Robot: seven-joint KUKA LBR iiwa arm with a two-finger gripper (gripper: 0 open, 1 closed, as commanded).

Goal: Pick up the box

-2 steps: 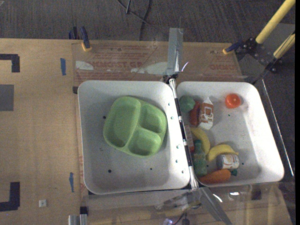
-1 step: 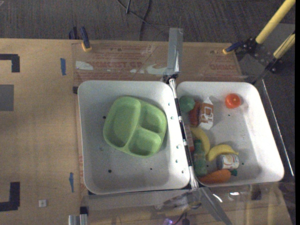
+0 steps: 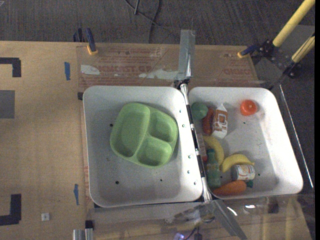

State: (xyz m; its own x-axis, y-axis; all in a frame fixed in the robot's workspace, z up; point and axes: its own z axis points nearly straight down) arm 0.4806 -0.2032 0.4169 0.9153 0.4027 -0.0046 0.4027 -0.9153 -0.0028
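Box [image 3: 220, 122] is lying in the right bin [image 3: 280, 149], near the bin's upper left, its long side running up and down the frame, touching the little red thing [image 3: 208, 122] beside it. Nobody can tell the pincer's state.

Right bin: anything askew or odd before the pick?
Slightly. The toys are heaped along the right bin's left wall; the box lies flat, pressed against a hot dog. The green plate sits rotated in the left bin.
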